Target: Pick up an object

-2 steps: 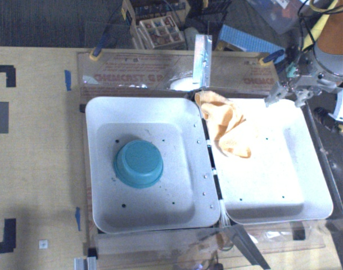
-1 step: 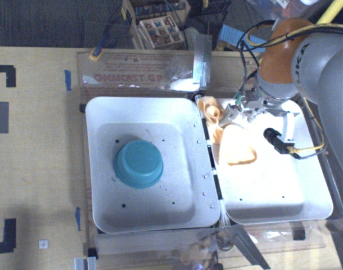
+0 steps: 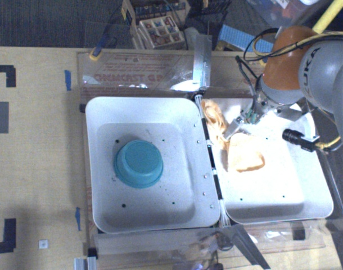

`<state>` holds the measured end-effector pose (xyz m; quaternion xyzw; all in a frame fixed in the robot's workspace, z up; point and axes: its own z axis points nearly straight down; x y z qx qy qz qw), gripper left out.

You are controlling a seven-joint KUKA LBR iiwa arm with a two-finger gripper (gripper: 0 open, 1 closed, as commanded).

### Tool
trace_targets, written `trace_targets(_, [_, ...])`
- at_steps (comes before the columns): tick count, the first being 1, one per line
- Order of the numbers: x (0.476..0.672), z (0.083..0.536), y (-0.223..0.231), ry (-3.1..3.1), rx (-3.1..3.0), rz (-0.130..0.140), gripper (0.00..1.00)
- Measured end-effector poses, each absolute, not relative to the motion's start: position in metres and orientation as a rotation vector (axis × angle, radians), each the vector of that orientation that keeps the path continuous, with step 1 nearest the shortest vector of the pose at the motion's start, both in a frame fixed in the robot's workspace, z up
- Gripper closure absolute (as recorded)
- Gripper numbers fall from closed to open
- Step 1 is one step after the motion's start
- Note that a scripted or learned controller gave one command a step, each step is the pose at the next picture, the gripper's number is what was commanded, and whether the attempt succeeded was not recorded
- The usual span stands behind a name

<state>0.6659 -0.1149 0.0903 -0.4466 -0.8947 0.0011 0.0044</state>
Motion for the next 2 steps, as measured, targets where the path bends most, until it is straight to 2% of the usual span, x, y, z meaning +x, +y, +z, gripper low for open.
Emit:
trace_targets(1, [0.67, 0.104, -0.115, -2.817, -1.409, -0.008, 1.0])
trace_targets(2, [0.661, 0.206, -0.072, -2.658, -1.683, -0.002, 1.0])
